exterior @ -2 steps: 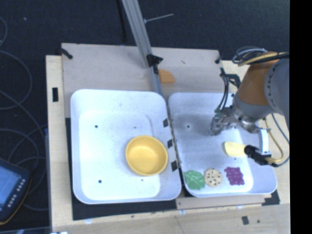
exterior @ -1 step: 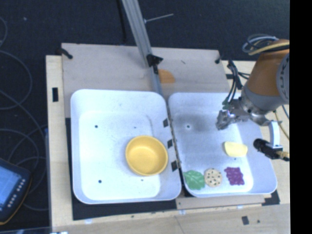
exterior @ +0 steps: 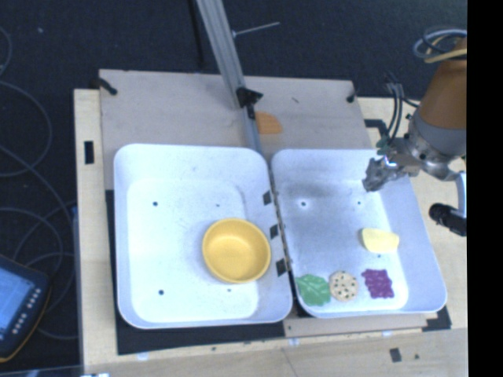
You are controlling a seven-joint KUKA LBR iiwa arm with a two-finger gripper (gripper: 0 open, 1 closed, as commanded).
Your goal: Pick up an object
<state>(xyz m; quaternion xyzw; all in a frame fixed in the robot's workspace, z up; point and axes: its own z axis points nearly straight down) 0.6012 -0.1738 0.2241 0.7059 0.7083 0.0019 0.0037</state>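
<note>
Two shallow white bins sit side by side on a bench. The left bin [exterior: 141, 171] holds a yellow bowl [exterior: 236, 250] toward its 4 o'clock corner. In the right bin [exterior: 330, 187], a pale yellow wedge [exterior: 380, 240] lies toward 4 o'clock, its long axis running 9 to 3. Below it sit a green leaf [exterior: 313, 289], a cookie [exterior: 343, 286] and purple grapes [exterior: 378, 283]. The gripper [exterior: 374, 177] hovers near the bin's 2 o'clock edge, grasping nothing; whether its jaws are parted cannot be told
</note>
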